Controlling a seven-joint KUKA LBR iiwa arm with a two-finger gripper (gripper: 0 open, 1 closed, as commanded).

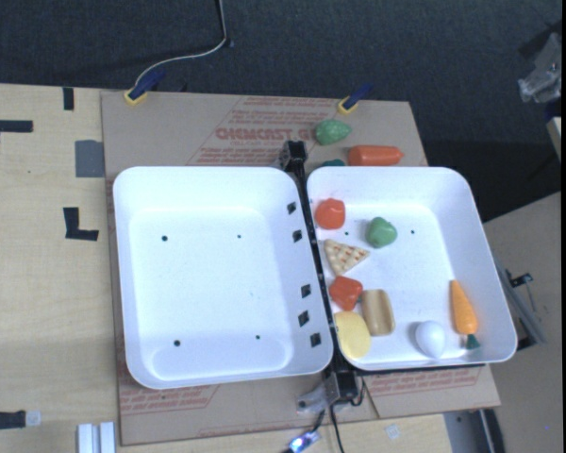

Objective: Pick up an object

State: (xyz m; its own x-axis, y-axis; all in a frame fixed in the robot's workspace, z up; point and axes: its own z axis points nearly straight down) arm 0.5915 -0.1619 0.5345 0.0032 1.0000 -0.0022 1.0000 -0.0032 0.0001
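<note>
All my options sit in the right bin (453, 206), lower right of frame. Carrot (463, 310) and egg (429, 337) hug the wall, so I could easily clip the rim grabbing there.

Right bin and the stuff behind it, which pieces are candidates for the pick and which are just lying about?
Candidates, in the right bin:
carrot
white egg
green piece
waffle wedge
bread roll

Lying about:
green item and red-orange item on the cardboard behind the bins
left bin
</note>
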